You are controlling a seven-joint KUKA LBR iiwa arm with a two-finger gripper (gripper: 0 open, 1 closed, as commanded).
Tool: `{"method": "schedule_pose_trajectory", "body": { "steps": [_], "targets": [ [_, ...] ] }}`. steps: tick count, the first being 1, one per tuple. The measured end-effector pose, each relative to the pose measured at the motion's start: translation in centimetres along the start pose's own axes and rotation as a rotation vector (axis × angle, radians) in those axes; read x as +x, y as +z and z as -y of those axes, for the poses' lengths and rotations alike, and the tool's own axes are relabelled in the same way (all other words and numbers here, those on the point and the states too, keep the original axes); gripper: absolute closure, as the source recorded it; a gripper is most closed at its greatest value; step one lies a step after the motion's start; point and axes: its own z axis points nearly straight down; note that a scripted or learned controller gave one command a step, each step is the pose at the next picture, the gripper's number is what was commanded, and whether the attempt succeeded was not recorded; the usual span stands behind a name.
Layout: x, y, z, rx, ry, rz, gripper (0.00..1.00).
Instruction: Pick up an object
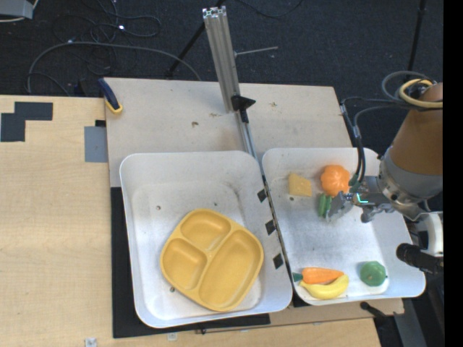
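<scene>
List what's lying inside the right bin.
The right bin holds an orange, yellow block, dark green piece, carrot, banana and green ball. The gripper covers part.

Light wooden bench (pixel 51 215) with a pale board (pixel 289 114) at its far side. Two shallow white plastic bins rest directly on it, side by side and touching: the left bin (pixel 145 194) and the right bin (pixel 325 237). A black mat (pixel 117 266) shows beneath the left bin's left edge. An upright grey metal post (pixel 223 56) rises from the board, far of the bins.
</scene>
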Motion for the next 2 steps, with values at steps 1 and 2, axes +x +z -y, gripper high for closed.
{"method": "schedule_pose_trajectory", "body": {
  "steps": [1, 2],
  "targets": [
    [0.0, -0.1, 0.0, -0.001, 0.0, 0.0, 0.0],
    [-0.3, 4.9, -0.9, 0.001, 0.0, 0.0, 0.0]
  ]
}}
